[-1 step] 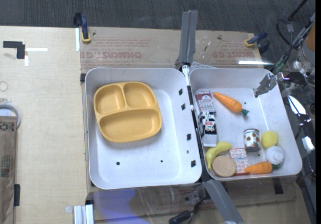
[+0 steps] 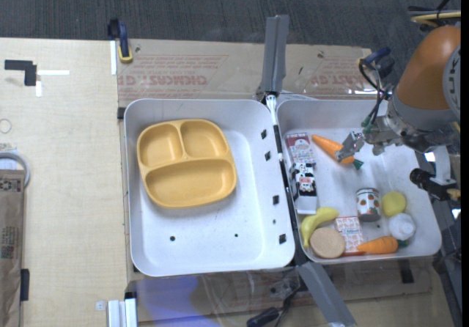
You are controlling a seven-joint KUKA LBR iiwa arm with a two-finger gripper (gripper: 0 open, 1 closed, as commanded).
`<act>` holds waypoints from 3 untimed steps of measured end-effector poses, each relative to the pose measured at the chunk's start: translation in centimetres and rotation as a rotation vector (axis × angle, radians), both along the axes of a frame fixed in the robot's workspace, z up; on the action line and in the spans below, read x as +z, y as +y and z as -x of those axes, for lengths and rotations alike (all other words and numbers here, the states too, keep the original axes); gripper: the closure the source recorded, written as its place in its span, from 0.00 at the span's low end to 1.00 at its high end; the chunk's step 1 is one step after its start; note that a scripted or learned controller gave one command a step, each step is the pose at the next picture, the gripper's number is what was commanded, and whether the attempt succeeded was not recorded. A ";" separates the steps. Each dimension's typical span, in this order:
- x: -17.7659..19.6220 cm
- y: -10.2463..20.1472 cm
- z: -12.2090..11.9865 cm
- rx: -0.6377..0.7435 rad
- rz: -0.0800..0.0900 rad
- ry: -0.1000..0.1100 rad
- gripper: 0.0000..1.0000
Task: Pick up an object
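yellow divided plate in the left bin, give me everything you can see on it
The yellow divided plate is a rounded-rectangle tray, matte and plastic-looking, mustard yellow. It has three compartments: two smaller ones on the far side and one long one on the near side, split by raised ridges. It lies flat and right side up, turned slightly askew, on the floor of the left bin, in its far left part. Its compartments hold nothing. Only the bin floor touches it; the gripper is over the right bin.
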State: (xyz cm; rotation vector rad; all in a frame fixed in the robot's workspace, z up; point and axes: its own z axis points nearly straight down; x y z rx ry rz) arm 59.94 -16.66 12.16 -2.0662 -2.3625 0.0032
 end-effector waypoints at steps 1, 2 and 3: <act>-3.0 2.3 -2.4 0.174 0.000 -0.003 0.00; -2.9 5.0 -4.8 0.172 0.001 -0.004 0.00; -2.0 4.9 -4.9 0.171 0.002 -0.006 1.00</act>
